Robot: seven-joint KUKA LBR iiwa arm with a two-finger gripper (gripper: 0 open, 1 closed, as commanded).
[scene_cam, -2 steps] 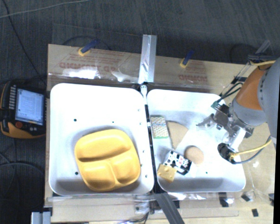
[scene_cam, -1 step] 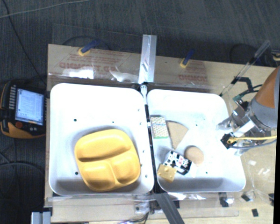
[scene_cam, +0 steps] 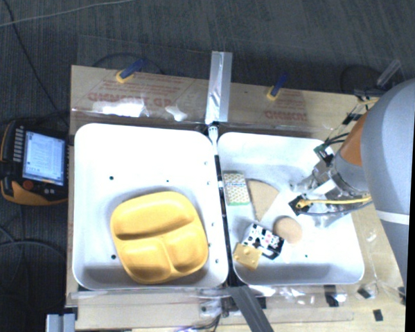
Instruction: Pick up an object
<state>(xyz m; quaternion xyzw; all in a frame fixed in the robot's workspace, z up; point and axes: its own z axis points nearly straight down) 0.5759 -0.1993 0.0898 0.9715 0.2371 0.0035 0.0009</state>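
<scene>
The gripper (scene_cam: 304, 201) hangs low over the right bin (scene_cam: 341, 269), its dark tip pointing left; whether its fingers are parted or closed cannot be made out, and nothing is seen between them. Just below and left of the tip lies one tan, egg-shaped object (scene_cam: 288, 228), smooth and rounded, its long axis running roughly left to right, close to the tip though contact cannot be judged. Touching its left side is one black-and-white patterned piece (scene_cam: 263, 239), tilted, its long axis slanting down to the right. One small yellow block (scene_cam: 246, 256) sits at that piece's lower left corner. One flat tan wedge (scene_cam: 263, 195), fan-shaped, lies above, and beside it, against the bins' dividing wall, rests one pale speckled green rectangular pad (scene_cam: 235, 188), its long axis running top to bottom. That makes five loose items in the right bin. The left bin (scene_cam: 97, 149) holds one glossy yellow plastic tray (scene_cam: 159, 234) with three compartments, set at a tilt. One handheld control pendant (scene_cam: 33, 162) with a lit screen lies on the dark carpet to the left.
</scene>
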